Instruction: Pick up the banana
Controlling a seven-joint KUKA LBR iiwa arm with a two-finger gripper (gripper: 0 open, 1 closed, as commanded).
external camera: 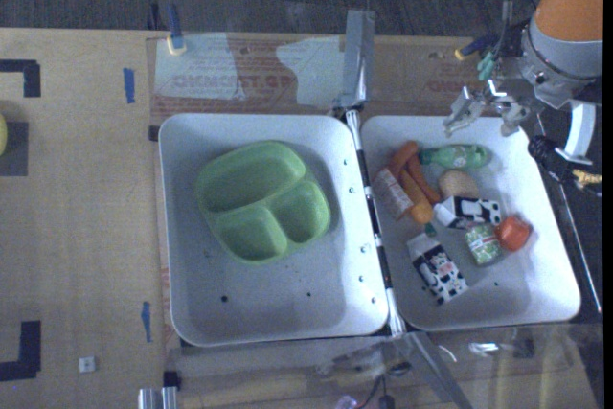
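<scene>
A pale yellowish-tan rounded piece (458, 182), possibly the banana, lies in the right bin (551, 292) among other toy foods, just below a green bottle (456, 155). My gripper (487, 116) hangs over the far rim of the right bin, above and slightly right of the bottle. It is open, its fingers spread, with nothing between them. It stands clear of the tan piece.
Two orange carrots (410, 175), a wrapped sausage (393, 193), two cow-print cartons (440, 269), a green can (484, 244) and a red tomato (514, 233) crowd the right bin. The left bin (192, 302) holds a green divided plate (263, 201). A yellow object (2, 134) sits at the left edge.
</scene>
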